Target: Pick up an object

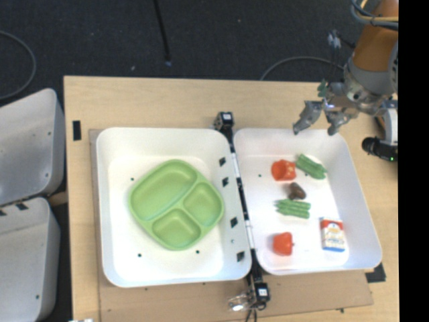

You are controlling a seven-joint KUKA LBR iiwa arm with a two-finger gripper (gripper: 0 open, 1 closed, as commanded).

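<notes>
6 small food items, among them a red pepper [283,170] and a green pod [311,166], lay loose in the right bin [355,180]. Above its far rim hung the gripper [320,121], spread open and empty, likely poised to choose.

No legible text (carton [332,235] blurred)

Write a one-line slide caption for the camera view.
Open gripper hovers over the right bin's far edge, holding nothing; the left bin holds a green divided plate.
</notes>
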